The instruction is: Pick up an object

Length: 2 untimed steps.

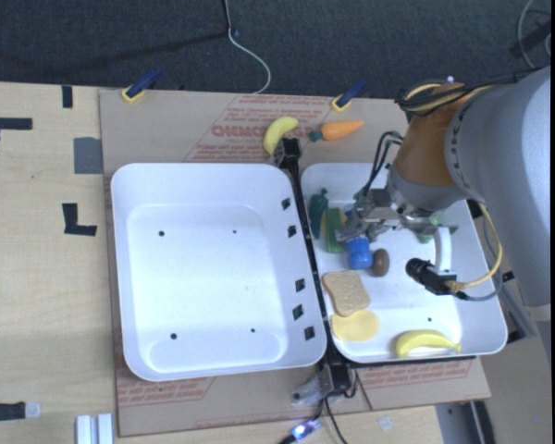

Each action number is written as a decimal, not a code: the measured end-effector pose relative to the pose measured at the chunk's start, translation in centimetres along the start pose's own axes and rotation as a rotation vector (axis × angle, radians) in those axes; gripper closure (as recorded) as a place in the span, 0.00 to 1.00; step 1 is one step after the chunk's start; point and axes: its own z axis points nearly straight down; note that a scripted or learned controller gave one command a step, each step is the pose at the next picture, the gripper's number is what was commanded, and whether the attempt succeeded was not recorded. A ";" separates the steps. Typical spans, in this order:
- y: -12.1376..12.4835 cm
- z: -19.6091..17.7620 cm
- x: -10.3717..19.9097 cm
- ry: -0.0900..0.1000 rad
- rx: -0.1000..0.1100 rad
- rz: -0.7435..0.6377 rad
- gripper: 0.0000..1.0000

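My gripper (362,234) reaches down into the right bin (462,326), directly over a small blue object (359,253) that sits at its fingertips. A green object (333,228) lies just left of the gripper against the bin's left wall. A small brown round thing (380,263) rests to the right of the blue one. In front of them lie a slice of bread (347,291), a yellow round chip (355,326) and a banana (425,342). The grey arm with its orange band (425,146) covers the bin's back right.
The left bin (203,266) stands beside the right one. Behind the bins, on the cardboard, lie a banana (278,134) and a carrot (338,130). A black cable with a plug (425,274) hangs off the wrist over the right bin.
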 end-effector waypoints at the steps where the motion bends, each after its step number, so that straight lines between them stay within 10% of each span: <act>1: 1.8 -9.4 8.5 0.001 -0.009 -0.008 1.00; 2: -4.7 -13.5 14.8 0.002 0.002 -0.006 1.00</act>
